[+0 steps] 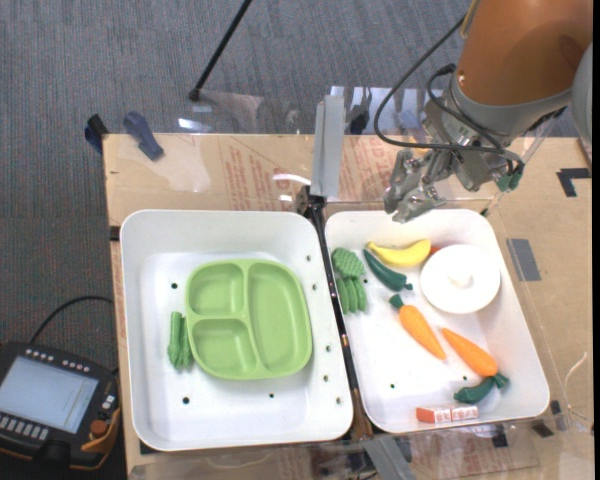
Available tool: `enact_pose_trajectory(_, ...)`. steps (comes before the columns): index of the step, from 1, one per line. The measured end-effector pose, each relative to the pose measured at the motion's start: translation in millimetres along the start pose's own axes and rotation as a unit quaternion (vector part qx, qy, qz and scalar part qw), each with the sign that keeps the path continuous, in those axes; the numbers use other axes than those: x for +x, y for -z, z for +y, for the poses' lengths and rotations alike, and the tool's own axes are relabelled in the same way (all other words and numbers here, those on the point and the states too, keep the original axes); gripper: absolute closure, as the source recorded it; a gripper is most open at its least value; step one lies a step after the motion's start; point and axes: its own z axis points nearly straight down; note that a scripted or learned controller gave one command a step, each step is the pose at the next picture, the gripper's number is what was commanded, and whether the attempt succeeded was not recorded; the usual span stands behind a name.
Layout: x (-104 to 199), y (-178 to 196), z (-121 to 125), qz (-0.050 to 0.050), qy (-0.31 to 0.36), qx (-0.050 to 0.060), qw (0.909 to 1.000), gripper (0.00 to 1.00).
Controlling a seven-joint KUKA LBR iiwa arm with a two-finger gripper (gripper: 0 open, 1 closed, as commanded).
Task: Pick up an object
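My gripper (412, 196) hangs over the far rim of the right bin (525, 328), just above and behind a yellow banana (401, 253). I see nothing held in it. Beside the banana lie a dark green cucumber (385, 270) and a white round lid (461, 278). A green leafy piece (349, 279) rests by the bin's left wall. Two orange carrots (422, 330) (472, 352) lie in the middle, with a dark green piece (480, 389) and a small red-and-white box (446, 414) near the front.
The left bin (140, 268) holds a green divided plate (248, 318) and a green pod (178, 340) to its left. A grey upright post (328, 153) stands behind the bins' junction. A teach pendant (42, 403) lies on the floor at lower left.
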Motion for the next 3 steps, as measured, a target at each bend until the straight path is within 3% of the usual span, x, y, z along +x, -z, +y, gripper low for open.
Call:
enact_pose_trajectory(1,2,-37,-3,0.002,0.08,-0.001,0.9968,1.0)
enact_pose_trajectory(2,103,-45,18,0.003,0.159,-0.001,0.9873,1.0)
enact_pose_trajectory(3,62,-33,61,0.003,0.125,-0.001,0.9922,1.0)
